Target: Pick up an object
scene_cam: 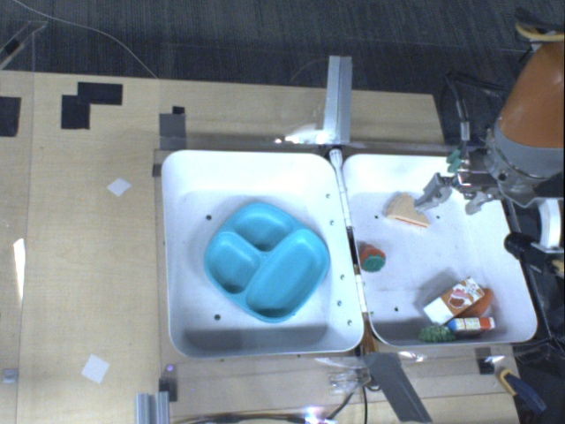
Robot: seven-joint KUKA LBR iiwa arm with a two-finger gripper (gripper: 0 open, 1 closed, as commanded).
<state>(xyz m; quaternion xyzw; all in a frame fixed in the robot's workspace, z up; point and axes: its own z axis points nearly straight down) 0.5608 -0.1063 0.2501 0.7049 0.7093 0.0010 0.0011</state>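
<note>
Wedge (pixel 407 210), tan, lies in the right bin (pixel 521 325), long axis running ten to four o'clock. We see the gripper (pixel 452 193) at its three o'clock, fingers apart, holding nothing.

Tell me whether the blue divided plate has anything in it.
Empty. The blue divided plate sits in the left bin, and all three of its compartments show bare blue plastic.

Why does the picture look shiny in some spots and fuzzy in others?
Camera view: overhead light glares off the metal post and the left bin's rim; the blue tray casts a soft shadow; the small things in the right bin look slightly blurred.
</note>
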